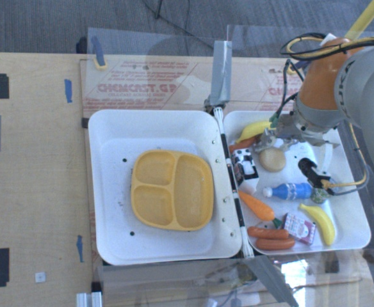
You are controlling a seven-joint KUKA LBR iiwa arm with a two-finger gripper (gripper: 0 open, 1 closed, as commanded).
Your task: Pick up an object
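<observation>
Well, from where I stand the wooden surface point(33, 171) runs off to the left, bare but for some blue and black tape marks. On it sit two white bins, side by side and touching along their inner rims.

The left bin point(110, 133) holds a yellow plate point(172, 189) with three compartments, lying flat near the middle.

The right bin point(344, 171) is crowded. Against its left wall lies a small black-and-white box point(244, 166), with a reddish piece point(241, 144) just above it and a yellow banana-like fruit point(253, 131) in the upper left corner. Below the box a carrot point(257, 205) lies at a slant, and nearer the front edge two sausages point(271, 236) rest side by side. A beige ball point(273, 160) sits just right of the box. A clear bottle point(292, 191) with a blue label lies on its side in the middle of the bin, its white cap pointing left. Beneath it is a pink packet point(300, 228), touching the right end of the sausages, and a banana point(321, 222) lies just right of the packet.

The pincer point(271, 141) hangs low over the upper left part of this bin, right above the beige ball and beside the yellow fruit. I cannot tell whether it is apart or together, and I see nothing held in it. The grey arm point(321, 88), with its orange band, reaches in from the right.
</observation>
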